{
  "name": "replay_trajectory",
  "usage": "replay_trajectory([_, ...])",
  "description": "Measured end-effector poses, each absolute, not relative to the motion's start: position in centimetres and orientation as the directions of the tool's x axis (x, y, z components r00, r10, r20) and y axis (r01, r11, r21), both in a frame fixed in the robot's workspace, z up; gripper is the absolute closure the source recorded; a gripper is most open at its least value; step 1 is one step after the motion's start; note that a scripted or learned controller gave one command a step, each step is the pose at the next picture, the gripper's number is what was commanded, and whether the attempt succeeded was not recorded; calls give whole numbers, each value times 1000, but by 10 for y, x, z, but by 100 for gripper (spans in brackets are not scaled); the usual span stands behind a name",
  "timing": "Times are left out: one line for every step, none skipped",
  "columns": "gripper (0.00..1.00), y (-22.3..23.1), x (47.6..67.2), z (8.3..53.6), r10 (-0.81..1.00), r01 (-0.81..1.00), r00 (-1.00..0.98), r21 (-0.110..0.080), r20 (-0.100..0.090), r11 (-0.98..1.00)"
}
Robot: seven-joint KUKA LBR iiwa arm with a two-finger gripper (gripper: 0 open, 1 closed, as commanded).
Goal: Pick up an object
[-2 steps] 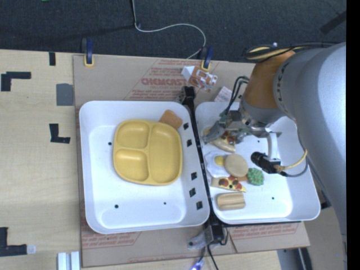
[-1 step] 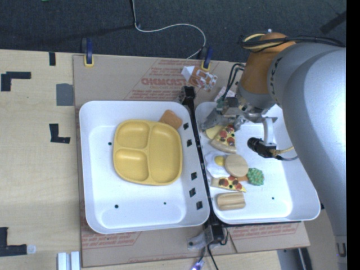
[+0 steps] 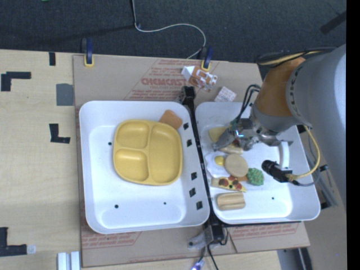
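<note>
My gripper [image 3: 232, 141] hangs low over the upper left part of the right bin [image 3: 281, 207], right above a pale yellow food piece [image 3: 216, 134]. Just below it lie a round tan cookie [image 3: 236, 165], a fried egg [image 3: 217, 162], a green broccoli piece [image 3: 256, 176], a pizza slice [image 3: 229, 183] and a tan bread roll [image 3: 230, 201]. The wrist and arm cover the finger ends, and nothing is seen held between them.
The left bin [image 3: 101, 207] holds a yellow divided plate [image 3: 148, 152] and a small orange-brown piece [image 3: 170, 118] at its upper right. Small packets [image 3: 200, 77] lie on the cardboard behind the bins. A black cable [image 3: 169, 27] runs across the back.
</note>
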State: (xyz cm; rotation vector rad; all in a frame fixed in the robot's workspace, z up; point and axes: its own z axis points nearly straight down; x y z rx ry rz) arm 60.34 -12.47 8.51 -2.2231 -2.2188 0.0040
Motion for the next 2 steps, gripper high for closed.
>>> replay_trajectory([0, -102, 533, 85, 1000, 1000, 1, -2, 0, -1])
replay_trajectory([100, -102, 535, 95, 1000, 1000, 0, 0, 0, 0])
